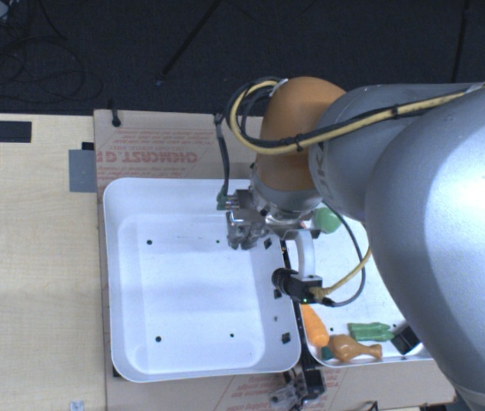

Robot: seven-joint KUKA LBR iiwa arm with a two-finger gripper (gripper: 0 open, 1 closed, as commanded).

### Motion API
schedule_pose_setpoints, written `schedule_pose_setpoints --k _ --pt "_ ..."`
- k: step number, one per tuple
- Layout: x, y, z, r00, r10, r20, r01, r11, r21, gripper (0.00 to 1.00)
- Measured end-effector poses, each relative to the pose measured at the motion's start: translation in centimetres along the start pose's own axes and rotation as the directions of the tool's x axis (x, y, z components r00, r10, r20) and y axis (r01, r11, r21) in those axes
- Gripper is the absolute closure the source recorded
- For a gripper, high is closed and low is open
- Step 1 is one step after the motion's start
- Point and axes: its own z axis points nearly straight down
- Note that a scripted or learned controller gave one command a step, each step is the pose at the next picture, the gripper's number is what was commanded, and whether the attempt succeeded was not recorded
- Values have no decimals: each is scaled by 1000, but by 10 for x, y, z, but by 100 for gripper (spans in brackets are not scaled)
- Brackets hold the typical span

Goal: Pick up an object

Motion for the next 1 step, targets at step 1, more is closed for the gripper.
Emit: schedule_pose_setpoints --k 1 --pt "32 38 -122 1000 0 -4 0 1000 -30 100"
